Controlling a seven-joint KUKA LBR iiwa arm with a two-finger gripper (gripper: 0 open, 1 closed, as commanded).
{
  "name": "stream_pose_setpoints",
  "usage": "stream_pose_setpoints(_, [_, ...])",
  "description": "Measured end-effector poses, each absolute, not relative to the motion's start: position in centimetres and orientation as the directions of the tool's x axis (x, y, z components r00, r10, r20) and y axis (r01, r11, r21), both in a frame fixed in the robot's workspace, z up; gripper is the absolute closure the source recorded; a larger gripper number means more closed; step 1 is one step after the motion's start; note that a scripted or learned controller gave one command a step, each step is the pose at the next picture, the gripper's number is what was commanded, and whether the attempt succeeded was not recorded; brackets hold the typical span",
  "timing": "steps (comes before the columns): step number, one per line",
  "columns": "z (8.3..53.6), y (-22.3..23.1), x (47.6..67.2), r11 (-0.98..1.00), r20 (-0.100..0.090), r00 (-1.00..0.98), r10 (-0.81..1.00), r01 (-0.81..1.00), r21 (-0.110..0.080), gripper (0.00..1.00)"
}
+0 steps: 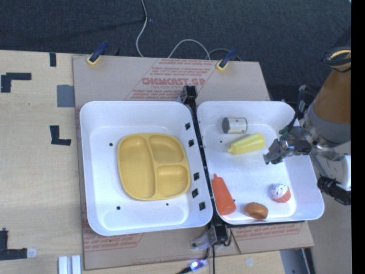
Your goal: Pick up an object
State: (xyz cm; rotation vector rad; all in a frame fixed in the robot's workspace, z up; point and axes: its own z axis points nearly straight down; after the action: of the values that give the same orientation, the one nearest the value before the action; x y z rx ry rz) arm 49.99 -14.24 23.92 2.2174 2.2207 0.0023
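Note:
The right bin (296,112) holds several small objects: a grey can (234,125) lying on its side, a yellow corn cob (247,144), an orange-red bottle (223,194), a brown bread roll (256,210) and a white and red ball-like toy (279,192). My gripper (276,152) hangs over the right side of this bin, just right of the corn cob and above the white and red toy. Nothing shows between its dark fingers.
The left bin (91,153) holds a yellow divided plate (153,165). Both bins sit on a cardboard sheet (165,81) clamped at the back by two yellow and blue clips. A black divider strip (194,147) runs between the bins.

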Motion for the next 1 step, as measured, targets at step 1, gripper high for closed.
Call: stream_pose_setpoints(1, [22.87, -8.52, 51.3, 0.006, 0.001, -0.006, 1.0, 1.0, -0.002, 1.0])
